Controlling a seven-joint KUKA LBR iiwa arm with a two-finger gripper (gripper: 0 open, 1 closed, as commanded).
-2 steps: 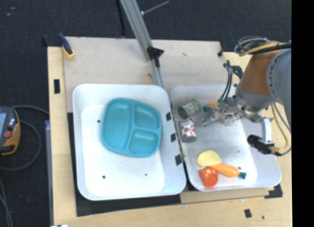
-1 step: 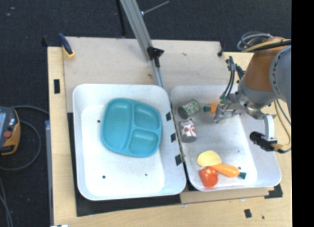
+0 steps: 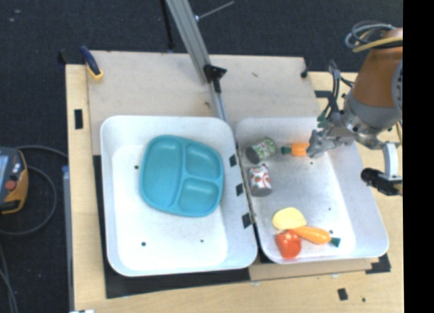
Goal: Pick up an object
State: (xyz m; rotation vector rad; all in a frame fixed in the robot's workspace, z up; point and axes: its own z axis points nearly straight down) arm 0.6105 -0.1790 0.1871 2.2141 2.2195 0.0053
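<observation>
Red tomato [image 3: 288, 244] at near edge, small orange piece [image 3: 297, 149] just beside pincer [image 3: 316, 146] (grip state unclear)

Arm [image 3: 377, 88] is cut off at the right side of the view, so its upper links can't be followed. Gripper [image 3: 317, 143] is small and dark against the right bin [image 3: 352, 190]; finger state can't be read. It overlaps the right end of the small orange item [image 3: 296, 149], so that item's full shape is hidden, possibly a toy carrot piece. Green-capped can [image 3: 261, 149] and the silver can [image 3: 260, 179] below it: labels too blurred to read. Red object [image 3: 288, 244] is partly covered by the carrot [image 3: 314, 235] lying across it. Orange-and-grey device [image 3: 12, 181] is clipped by the left edge. Metal pole [image 3: 190, 34] runs out of the top edge.
</observation>
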